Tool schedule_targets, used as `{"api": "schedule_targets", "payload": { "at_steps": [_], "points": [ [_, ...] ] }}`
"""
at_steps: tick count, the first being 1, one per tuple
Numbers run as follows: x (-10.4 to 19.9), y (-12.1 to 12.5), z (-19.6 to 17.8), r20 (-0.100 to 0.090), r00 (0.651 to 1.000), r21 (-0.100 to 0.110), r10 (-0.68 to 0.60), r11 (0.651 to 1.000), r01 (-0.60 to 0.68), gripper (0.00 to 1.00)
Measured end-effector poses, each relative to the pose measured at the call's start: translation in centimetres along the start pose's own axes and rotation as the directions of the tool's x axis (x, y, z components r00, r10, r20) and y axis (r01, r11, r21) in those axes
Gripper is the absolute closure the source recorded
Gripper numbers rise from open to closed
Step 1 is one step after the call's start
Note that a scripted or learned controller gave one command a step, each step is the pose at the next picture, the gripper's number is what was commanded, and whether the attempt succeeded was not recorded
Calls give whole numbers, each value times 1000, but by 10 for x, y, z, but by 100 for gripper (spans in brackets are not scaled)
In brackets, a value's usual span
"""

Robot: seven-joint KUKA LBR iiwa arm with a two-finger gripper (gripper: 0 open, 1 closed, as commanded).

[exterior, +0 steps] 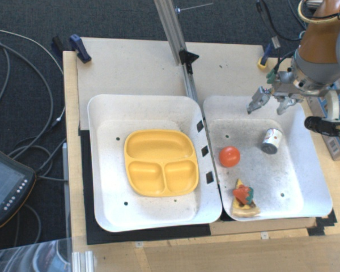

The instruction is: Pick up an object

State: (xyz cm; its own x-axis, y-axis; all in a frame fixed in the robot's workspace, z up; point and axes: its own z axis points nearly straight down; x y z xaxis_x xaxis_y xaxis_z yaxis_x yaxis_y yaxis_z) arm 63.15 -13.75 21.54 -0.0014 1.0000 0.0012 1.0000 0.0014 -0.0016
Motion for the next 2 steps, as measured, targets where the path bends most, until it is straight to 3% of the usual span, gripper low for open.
{"api": "schedule_targets", "payload": {
  "at_steps": [1, 2],
  "points": [
    [0, 0, 0, 0, 1000, 0, 0, 1000, 0, 0],
    [6, 5, 46, 0, 1000, 4, -1, 1000, 1, 0]
  ]
}}
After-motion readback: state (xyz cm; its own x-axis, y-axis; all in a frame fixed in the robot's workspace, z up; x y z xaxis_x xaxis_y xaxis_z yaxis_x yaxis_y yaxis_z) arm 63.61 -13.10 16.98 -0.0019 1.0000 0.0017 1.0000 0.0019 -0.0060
